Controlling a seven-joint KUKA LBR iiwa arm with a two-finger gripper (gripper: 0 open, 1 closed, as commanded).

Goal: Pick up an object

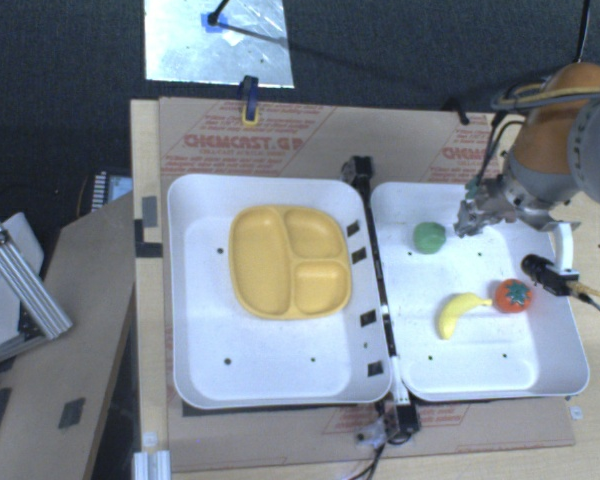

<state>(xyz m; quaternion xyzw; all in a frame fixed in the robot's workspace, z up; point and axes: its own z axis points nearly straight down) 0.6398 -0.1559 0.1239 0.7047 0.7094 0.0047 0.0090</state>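
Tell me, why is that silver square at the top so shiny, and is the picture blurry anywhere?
In the camera view, the metal sheet throws back light in bright patchy glare; the two white bins look evenly lit with faint shadows; the gripper near the green ball is soft and hard to make out.

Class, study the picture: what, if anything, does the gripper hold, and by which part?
Nothing is held. The gripper hangs just right of the green ball, which lies in the right bin.

Rt bin (540, 373) front open; banana (461, 311), tomato (513, 296) crowd mid.
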